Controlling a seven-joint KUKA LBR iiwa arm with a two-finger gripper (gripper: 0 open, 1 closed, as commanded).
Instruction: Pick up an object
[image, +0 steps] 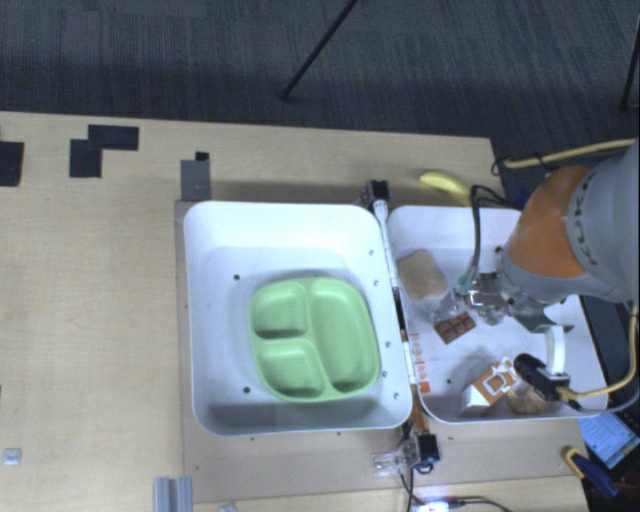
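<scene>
Desk (100, 300): pale wood, with black patches (100, 148) at its 10 o'clock corner.
Left bin (215, 225): white, and it holds a green plate (315, 335) with three compartments, lying at centre.
Right bin (450, 235): white, touching the left bin along one side.
Arm (560, 230): grey with an orange band, entering from 3 o'clock over the right bin.
Tool (480, 298): low over the middle of the right bin. Open or closed: cannot tell.
Tan block (421, 275): at 10 o'clock in the right bin, near the wall.
Yellow thing (443, 183): on the desk at 12 o'clock of the right bin, outside it.
Brown tile (455, 327): flat on the bin floor, just at 7 o'clock of the tool. Whether they touch: cannot tell.
Box (492, 382): orange and white, at 6 o'clock in the right bin. Its print is too small to read.
</scene>
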